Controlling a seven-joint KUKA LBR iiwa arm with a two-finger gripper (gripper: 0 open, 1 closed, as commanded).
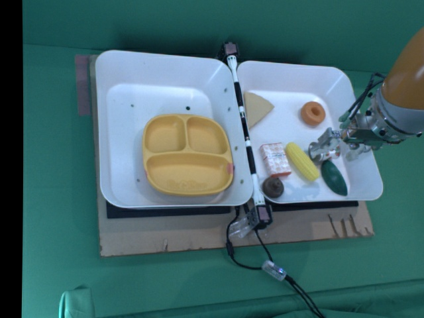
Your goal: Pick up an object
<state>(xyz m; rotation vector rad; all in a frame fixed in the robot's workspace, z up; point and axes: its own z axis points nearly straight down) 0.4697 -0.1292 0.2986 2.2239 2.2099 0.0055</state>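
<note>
End effector [326, 148] hangs over right bin [291, 78], just beside corn cob [302, 161] and green pod [334, 177]. Whether it is released or clenched, cannot tell. Advice: centre over the corn, align across its narrow width, descend straight, avoiding the pod.

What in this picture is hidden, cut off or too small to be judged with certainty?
- Gripper, camera view: too small and blurred to tell if it is open or shut.
- Arm: cut off by the right edge.
- Green object: its upper end lies close under the gripper; contact is unclear.
- Small box: print too small to read.
- Brown object: too small to identify.
</note>
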